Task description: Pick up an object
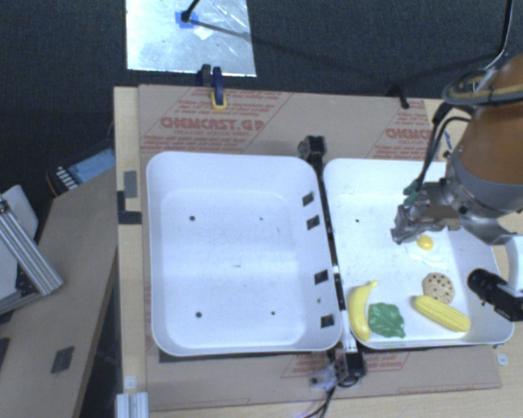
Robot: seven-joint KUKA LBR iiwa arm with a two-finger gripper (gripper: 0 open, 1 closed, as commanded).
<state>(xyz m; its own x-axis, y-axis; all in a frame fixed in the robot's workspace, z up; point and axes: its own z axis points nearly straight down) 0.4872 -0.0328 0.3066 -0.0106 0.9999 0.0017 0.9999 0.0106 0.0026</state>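
- Over the right bin [366,181], toward its far-right side: gripper [410,226] low, arm [497,138] reaching in from the right. Whether it is parted or closed cannot be told from this angle; nothing is seen held in it.
- Just beside the gripper, on its near-right side: small yellow piece [425,243] on the bin floor. It looks apart from the tool or barely at its tip; contact cannot be settled. Likely the pick target, judging from how closely the tool sits over it.
- Nearer the front wall: cookie [437,286], round, tan, flat on the floor. Corn [441,313] lies just in front of it, slanted, close to the front-right corner.
- Front-left corner of the same bin: banana [360,309] against the divider side, curved; green leaf [386,320] touching or overlapping it on the right.
- All loose items cluster toward the front of the right bin, so a low approach from the right suits them. Judgement: the pick is not yet made.
- Left bin [157,233]: white floor, a few dark dots.
- Both bins sit on a cardboard sheet [235,116].
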